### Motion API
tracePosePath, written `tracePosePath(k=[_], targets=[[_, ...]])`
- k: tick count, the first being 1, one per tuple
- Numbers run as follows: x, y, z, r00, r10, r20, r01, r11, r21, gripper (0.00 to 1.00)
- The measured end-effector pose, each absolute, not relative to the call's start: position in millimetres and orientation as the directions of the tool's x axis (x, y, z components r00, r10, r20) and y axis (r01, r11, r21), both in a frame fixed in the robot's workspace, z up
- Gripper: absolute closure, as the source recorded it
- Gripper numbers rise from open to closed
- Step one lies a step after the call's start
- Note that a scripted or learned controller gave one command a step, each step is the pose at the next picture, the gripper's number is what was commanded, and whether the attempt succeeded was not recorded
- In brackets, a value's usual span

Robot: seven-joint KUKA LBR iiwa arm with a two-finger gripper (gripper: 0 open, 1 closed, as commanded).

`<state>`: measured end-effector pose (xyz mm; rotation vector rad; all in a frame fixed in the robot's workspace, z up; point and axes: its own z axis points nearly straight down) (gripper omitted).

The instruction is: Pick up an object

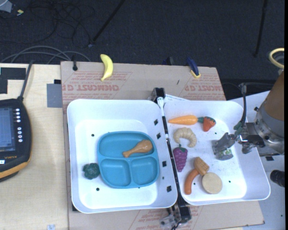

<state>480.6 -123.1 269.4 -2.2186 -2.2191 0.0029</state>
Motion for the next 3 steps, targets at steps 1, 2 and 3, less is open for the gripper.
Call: tracePosePath(k=[1, 2, 3], targets=[[480.6, -124, 279, -0.001, 1.0, 0.002, 1.0, 0.001, -0.006, 1.0], [476.9, -59, 379, -0.008, 1.0, 0.001, 1.0, 0.008, 0.008, 1.0], [476.1, -3, 358, -0.006, 1.0, 0.001, 1.0, 0.006, -0.004, 1.0]])
